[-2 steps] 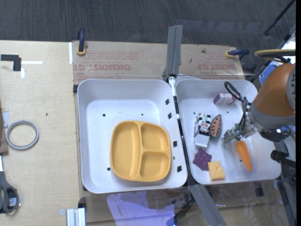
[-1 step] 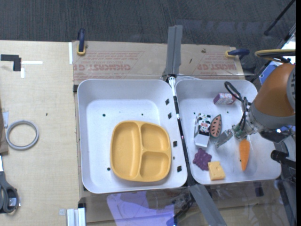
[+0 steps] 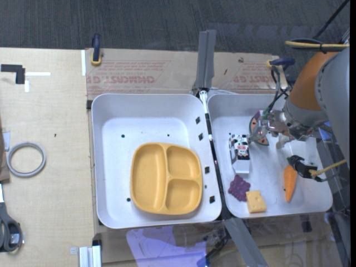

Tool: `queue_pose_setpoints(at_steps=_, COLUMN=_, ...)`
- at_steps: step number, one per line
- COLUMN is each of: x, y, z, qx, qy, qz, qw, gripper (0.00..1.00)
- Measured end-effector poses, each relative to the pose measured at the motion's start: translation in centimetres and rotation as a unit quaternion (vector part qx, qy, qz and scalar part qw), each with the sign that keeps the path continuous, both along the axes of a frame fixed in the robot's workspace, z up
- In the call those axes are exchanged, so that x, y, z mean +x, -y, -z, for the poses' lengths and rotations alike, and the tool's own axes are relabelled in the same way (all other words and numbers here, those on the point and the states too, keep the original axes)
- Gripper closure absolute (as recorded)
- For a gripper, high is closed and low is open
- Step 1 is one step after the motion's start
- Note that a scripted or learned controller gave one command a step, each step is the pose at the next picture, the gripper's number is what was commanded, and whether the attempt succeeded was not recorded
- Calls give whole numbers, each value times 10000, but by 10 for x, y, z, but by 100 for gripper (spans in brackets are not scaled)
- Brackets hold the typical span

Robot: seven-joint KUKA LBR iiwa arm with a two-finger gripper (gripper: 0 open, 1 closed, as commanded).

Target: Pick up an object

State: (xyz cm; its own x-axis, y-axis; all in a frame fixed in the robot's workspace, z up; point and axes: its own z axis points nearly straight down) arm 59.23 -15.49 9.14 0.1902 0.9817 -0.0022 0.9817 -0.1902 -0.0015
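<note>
Fingers point(image 3: 242, 147) astride small black-and-white object point(image 3: 241, 148) — right bin point(image 3: 311, 203), purple piece point(image 3: 239, 188) nearby

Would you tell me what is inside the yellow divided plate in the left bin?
The yellow divided plate in the left bin shows three bare compartments, nothing lying in them. What sits beneath the plate is covered by it.

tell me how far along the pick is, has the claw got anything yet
Nothing looks picked yet. The claw hangs over the right bin, near the small black and white item, with nothing visibly held. The purple piece, yellow block and carrot lie on the bin floor. The yellow divided plate sits in the left bin. Grasp and lift remain.
</note>
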Motion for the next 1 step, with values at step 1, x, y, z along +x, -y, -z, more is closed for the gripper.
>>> queue_pose_setpoints(at_steps=1, x=67, y=-4, z=-1, qx=-2, qy=5, qz=999, qw=9950, gripper=0)
